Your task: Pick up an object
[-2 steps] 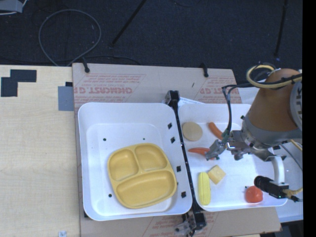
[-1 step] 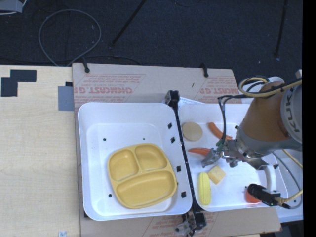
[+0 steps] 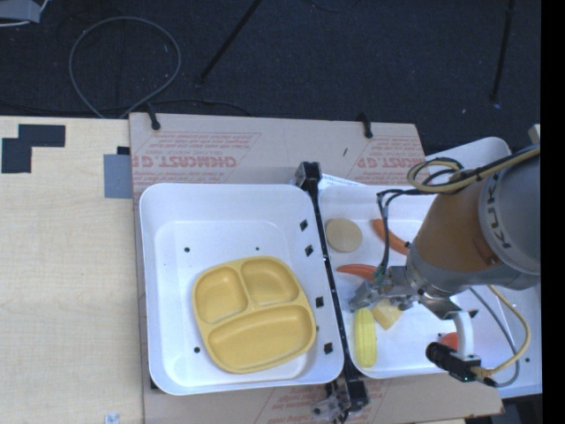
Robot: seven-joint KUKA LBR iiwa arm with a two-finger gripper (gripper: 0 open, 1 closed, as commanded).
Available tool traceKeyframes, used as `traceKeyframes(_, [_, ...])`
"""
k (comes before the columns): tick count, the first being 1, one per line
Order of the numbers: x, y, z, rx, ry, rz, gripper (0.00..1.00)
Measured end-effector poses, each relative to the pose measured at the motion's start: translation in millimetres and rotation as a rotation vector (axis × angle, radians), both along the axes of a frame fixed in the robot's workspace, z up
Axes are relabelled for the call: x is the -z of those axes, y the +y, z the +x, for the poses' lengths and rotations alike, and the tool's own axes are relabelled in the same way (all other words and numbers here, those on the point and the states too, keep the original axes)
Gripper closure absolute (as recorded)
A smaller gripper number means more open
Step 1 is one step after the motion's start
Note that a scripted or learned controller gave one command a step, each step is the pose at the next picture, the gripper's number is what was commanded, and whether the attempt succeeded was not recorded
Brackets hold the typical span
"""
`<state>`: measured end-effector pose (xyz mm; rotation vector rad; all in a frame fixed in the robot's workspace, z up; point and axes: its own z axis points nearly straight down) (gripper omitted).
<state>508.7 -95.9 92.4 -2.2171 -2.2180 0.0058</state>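
Note:
My gripper [image 3: 372,295] is low in the right bin [image 3: 402,365], under the orange-banded wrist [image 3: 448,237]. It hangs just above a pale yellow wedge [image 3: 386,315] and close to the right end of an orange carrot [image 3: 356,270]. An ear of yellow corn [image 3: 365,337] lies just below and left of the gripper. A round beige disc [image 3: 343,234] rests further back in the bin. Another orange piece [image 3: 390,236] pokes out beside the wrist. A small red thing [image 3: 450,340] lies to the right, partly behind a black cable end.
The left bin [image 3: 168,263] holds a yellow divided plate [image 3: 254,314]. A black divider [image 3: 323,272] runs between the two bins. Cables loop around the wrist and over the right bin's right side. Cardboard lies under both bins.

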Motion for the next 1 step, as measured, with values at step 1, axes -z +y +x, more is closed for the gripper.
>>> traceKeyframes(1, [-14.3,-1.6,1.8,0.006,-0.005,0.000,1.00])
